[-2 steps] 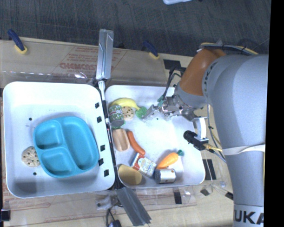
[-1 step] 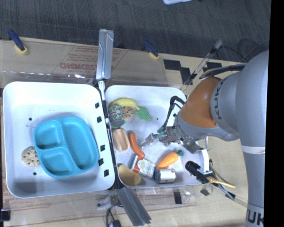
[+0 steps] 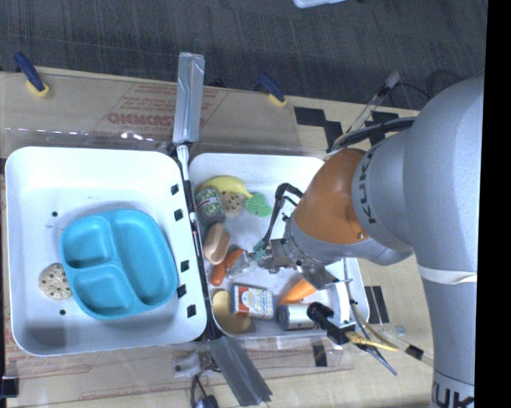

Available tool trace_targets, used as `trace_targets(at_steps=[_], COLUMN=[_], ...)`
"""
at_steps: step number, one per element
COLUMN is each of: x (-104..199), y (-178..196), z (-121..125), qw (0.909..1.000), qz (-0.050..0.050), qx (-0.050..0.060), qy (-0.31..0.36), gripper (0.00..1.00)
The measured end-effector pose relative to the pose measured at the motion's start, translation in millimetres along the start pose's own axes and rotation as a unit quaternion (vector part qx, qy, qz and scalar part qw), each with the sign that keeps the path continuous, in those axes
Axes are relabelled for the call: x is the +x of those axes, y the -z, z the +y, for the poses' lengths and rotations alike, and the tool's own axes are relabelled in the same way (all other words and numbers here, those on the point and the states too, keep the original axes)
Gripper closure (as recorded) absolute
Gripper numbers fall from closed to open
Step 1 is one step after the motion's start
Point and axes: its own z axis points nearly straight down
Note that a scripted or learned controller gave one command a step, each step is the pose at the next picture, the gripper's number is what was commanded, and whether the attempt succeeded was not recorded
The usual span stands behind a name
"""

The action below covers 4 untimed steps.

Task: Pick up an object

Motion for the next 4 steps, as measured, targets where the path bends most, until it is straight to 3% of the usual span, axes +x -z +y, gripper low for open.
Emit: trace_targets(at_steps=[1, 2, 3, 4], x=[-10, -33, -31, -22], y=[1, 2, 12, 7], z=[81, 119, 120, 146], qw=[1.0000, 0.9999, 0.9999, 0.9922], qz=[-0.001, -0.001, -0.001, -0.003], qx=[-0.001, -0.001, -0.001, -0.004], qy=[-0.001, 0.012, 0.016, 0.125], gripper=[0.00, 0.00, 1.00, 1.00])
